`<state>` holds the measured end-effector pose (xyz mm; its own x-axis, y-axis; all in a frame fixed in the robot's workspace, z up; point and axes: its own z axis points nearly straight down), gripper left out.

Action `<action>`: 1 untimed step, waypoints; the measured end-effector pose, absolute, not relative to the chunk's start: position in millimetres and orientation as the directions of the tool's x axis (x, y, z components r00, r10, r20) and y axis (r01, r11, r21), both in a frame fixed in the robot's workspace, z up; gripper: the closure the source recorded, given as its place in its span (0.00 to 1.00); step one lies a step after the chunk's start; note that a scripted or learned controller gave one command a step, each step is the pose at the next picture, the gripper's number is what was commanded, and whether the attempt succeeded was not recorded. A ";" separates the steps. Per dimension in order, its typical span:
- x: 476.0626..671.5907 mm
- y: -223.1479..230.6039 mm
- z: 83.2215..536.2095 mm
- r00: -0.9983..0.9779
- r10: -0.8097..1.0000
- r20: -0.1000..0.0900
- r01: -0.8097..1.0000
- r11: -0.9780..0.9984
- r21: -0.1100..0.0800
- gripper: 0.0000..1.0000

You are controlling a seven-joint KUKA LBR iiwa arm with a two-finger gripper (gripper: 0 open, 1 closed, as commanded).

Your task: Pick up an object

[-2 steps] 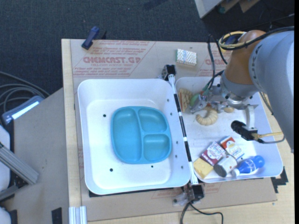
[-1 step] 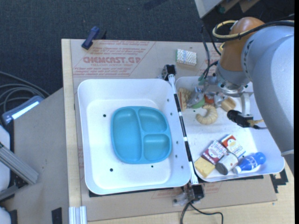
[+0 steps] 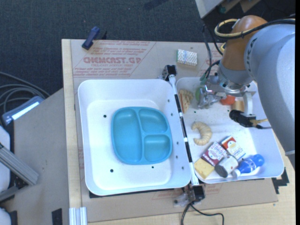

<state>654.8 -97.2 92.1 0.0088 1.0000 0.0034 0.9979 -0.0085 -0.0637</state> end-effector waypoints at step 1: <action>656.9 -96.9 93.7 0.008 1.000 0.003 0.998 -0.008 -0.055 0.00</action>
<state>656.9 -96.9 93.7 0.0085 1.0000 0.0030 0.9984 -0.0083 -0.0554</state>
